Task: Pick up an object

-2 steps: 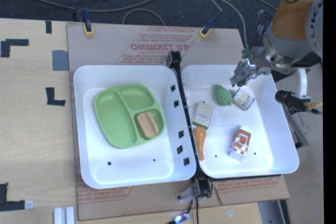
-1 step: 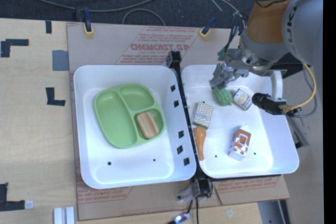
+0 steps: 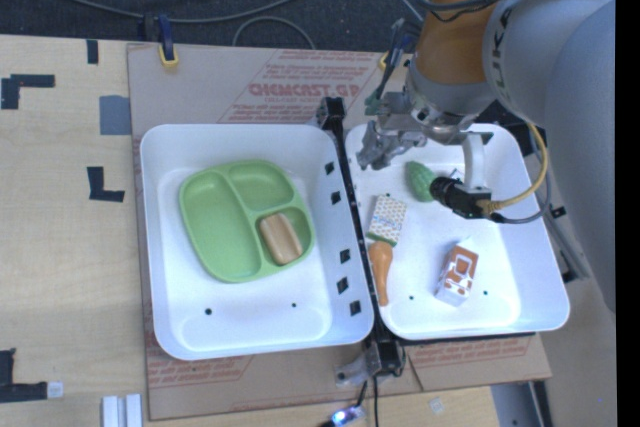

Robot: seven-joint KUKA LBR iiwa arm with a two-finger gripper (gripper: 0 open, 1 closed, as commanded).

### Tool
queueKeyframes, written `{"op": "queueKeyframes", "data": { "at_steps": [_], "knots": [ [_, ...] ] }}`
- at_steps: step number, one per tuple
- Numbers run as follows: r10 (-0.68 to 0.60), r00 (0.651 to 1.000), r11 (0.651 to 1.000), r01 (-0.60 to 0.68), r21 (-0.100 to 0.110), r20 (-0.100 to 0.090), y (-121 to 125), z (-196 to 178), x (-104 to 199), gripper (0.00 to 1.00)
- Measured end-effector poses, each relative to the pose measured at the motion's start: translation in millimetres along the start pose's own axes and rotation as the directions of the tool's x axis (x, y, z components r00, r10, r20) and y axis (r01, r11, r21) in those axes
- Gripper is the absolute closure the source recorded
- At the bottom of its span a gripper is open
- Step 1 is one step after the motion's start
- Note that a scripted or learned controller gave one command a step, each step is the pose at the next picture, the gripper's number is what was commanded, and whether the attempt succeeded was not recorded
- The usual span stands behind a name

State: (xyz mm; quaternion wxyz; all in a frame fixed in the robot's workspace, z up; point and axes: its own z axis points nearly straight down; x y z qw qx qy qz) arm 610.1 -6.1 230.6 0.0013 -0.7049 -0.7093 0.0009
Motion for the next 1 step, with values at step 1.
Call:
{"op": "queueKeyframes", "data": {
  "at_steps": [1],
  "knots": [
    [0.0,1.0,1.0,0.0,-0.001,0.0,12.4,6.6,52.0,1.0]
  ]
}}
